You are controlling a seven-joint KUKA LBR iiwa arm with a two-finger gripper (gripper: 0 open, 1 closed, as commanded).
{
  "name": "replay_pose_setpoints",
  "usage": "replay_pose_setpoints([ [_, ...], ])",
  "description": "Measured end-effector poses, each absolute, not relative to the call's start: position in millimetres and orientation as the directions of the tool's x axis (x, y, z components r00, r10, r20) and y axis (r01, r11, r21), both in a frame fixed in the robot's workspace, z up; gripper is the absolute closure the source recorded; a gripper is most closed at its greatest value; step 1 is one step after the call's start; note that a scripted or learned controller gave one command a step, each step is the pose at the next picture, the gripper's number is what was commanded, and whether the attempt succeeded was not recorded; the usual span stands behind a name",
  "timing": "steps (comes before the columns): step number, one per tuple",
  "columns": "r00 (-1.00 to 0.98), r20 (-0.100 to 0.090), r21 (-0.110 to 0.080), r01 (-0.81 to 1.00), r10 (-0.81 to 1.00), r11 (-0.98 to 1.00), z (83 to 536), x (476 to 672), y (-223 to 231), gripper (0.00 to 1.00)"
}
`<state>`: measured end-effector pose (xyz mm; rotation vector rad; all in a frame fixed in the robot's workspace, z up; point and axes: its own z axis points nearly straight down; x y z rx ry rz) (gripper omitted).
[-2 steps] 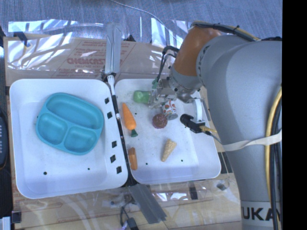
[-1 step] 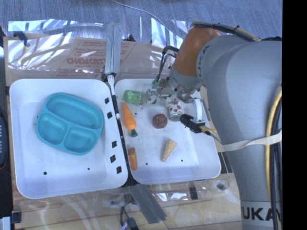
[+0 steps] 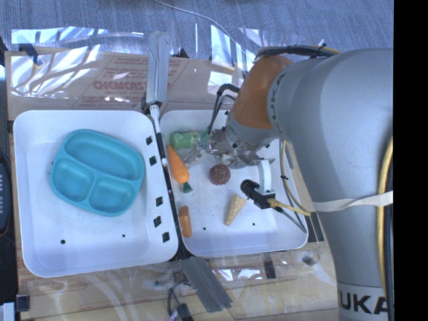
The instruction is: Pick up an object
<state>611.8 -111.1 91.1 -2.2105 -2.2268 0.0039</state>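
Tool [image 3: 215, 146] state is hiding under the grey arm [image 3: 334, 132], so I cannot tell its opening. Going left to right: a blue plate [image 3: 97, 172] is lying in the left bin [image 3: 33, 233], while a carrot [image 3: 177, 165], brown ball [image 3: 219, 174] and cone [image 3: 234, 209] are lying in the right bin [image 3: 267, 236].

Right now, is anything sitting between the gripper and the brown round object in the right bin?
Nothing visible lies between them. The gripper is just above the brown round object in the picture, with bare floor of the right bin in between. The carrot lies to the left and the cone lower down, both off that line.
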Motion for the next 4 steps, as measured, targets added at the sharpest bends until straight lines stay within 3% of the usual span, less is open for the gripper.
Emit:
replay_pose_setpoints([
  [1, -0.011, 0.001, -0.005, 1.0, 1.0, 0.011, 101.6, 612.2, -111.2, 1.0],
  [2, -0.006, -0.001, -0.005, 1.0, 1.0, 0.006, 90.8, 578.5, -148.1, 1.0],
  [3, -0.006, 0.0, -0.004, 1.0, 1.0, 0.006, 91.1, 579.0, -147.2, 0.0],
  [4, -0.01, 0.0, -0.004, 1.0, 1.0, 0.01, 91.2, 567.8, -98.0, 0.0],
])
